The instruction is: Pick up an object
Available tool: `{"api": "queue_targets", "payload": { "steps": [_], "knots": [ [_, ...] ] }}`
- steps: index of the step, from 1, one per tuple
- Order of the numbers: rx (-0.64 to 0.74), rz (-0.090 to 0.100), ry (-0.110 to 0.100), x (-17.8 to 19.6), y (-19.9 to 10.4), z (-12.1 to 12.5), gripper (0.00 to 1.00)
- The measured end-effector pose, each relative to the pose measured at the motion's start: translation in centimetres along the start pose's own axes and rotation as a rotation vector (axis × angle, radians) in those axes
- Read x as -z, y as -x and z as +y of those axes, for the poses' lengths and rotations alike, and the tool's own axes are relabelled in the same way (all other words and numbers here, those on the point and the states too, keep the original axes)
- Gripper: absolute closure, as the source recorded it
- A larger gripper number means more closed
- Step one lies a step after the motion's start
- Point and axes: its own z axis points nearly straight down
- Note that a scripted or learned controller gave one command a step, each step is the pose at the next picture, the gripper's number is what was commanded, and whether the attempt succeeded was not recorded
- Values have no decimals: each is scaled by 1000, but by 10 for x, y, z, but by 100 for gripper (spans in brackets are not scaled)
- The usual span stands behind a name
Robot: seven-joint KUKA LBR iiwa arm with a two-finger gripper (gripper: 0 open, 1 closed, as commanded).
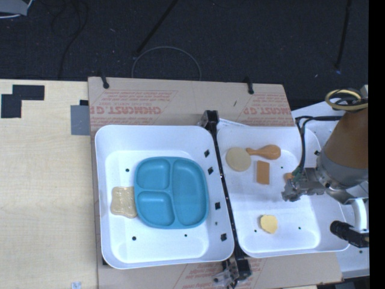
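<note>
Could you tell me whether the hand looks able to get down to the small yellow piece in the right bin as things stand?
Probably yes. The hand sits over the right bin, and the yellow piece lies alone on the bin floor, apart from the brown block and the wall, with nothing over it.

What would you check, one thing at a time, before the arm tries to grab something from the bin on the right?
1. Gripper is over the right bin, not the left one: ok.
2. Things to pick lie within that bin: ok. A brown block, a round beige disc, an orange spoon-shaped piece and a small yellow piece.
3. Gripper is free of any object: cannot tell, it is small and dark from above.
4. Nearest target stands apart from its neighbours: ok, the brown block touches nothing.
5. Gripper is lined up above a target: not ok, it sits to the right of the block.
</note>
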Motion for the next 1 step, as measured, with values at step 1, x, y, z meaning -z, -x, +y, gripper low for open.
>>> {"api": "queue_targets", "payload": {
  "steps": [1],
  "knots": [
    [0,0,1,61,5,-4,100]
  ]
}}
